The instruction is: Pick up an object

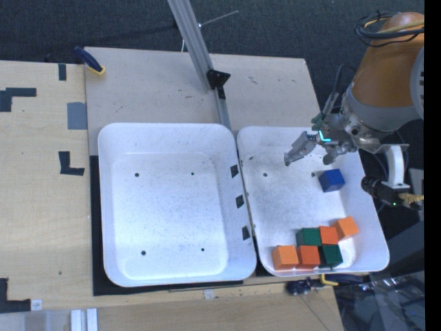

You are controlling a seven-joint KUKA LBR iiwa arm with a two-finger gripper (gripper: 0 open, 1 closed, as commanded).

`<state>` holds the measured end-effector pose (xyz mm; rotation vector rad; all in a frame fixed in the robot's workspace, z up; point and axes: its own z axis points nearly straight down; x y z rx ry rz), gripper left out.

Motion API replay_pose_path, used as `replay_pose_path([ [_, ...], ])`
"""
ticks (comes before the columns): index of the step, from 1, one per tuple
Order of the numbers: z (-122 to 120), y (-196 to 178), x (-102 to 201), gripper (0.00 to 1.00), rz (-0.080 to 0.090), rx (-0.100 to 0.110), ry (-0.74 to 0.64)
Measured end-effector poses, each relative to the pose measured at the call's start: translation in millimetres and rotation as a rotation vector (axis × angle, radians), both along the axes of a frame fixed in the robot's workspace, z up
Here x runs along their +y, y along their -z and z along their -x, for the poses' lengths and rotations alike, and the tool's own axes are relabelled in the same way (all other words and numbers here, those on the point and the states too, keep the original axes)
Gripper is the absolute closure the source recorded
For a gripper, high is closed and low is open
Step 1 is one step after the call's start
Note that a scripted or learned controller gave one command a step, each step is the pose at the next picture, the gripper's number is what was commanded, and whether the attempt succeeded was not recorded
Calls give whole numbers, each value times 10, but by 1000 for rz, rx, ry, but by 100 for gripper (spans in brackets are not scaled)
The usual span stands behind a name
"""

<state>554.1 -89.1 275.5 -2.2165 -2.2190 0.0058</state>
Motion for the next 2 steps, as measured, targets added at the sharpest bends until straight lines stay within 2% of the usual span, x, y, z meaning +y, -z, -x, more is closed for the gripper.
replay_pose_path([
  [1, -7, -24, -4, 0, 1, -5, -1],
  [2, 20, 621, -20, 0, 1, 2, 0],
])
